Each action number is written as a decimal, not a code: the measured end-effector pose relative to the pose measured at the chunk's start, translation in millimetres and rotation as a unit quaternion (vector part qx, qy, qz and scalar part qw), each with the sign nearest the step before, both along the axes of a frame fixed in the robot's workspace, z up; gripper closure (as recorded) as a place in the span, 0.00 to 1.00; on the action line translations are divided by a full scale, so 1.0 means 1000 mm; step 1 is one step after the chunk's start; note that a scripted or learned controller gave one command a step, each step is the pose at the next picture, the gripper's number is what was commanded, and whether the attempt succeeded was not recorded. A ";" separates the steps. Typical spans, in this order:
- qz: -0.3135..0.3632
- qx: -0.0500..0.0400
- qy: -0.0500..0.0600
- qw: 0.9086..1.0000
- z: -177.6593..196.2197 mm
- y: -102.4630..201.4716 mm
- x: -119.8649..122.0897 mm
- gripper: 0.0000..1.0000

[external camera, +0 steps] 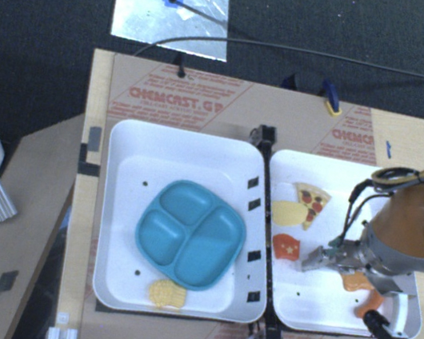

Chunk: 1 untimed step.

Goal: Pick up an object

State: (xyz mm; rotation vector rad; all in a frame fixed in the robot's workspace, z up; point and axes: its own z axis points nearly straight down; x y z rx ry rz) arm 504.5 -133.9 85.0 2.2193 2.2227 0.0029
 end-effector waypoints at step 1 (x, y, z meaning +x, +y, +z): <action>0.000 0.000 -0.001 1.000 0.011 0.000 0.001 1.00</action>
